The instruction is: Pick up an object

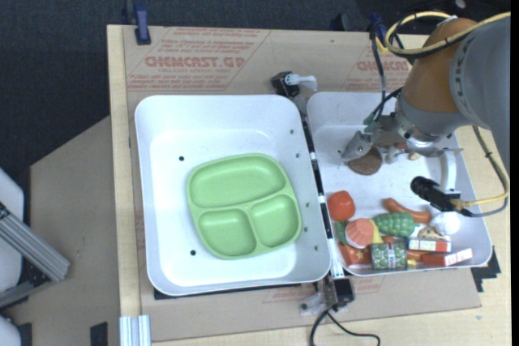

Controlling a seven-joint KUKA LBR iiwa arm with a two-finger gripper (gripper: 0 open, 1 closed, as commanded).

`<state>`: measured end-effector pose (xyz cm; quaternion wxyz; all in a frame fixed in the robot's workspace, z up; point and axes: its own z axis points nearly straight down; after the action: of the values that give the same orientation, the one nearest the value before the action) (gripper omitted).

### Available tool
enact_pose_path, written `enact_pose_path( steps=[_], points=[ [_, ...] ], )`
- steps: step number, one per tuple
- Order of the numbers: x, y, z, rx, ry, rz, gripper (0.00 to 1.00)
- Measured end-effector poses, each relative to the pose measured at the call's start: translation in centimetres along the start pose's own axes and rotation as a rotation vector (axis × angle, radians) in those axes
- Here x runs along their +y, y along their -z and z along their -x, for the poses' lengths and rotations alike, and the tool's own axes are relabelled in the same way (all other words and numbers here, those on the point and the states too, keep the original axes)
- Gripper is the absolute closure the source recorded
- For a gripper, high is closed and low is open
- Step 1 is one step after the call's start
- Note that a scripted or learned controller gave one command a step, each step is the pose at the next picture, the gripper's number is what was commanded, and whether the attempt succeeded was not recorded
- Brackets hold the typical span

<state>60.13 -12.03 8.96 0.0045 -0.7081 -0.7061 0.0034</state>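
Counter [203,53]; left bin [162,126] carrying green tray [243,204]. Right of tray: right bin [332,113], toy food [389,239] heaped at near corner. Claw [362,150] low over brown piece [366,164], possibly touching; finger state cannot tell. Reach step; next, close and lift.

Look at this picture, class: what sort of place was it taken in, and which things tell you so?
Probably a robotics lab or test bench: a robot arm reaches over two white bins, toy food is heaped in one, and cables trail off the bench.

grey arm [485,69], orange band [434,73] above wrist, yellow and black cables looping alongside, dark metal wrist
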Motion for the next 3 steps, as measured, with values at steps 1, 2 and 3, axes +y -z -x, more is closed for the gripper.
enact_pose_path(
  steps=[1, 2, 3],
  points=[
    [0.3, 1.7, -0.1, -0.002, 0.002, 0.012, 1.0],
    [0.3, 2.8, -0.1, -0.003, 0.003, 0.014, 1.0],
    [-3.9, 4.1, 1.6, 0.0, 0.0, 0.007, 1.0]
  ],
)
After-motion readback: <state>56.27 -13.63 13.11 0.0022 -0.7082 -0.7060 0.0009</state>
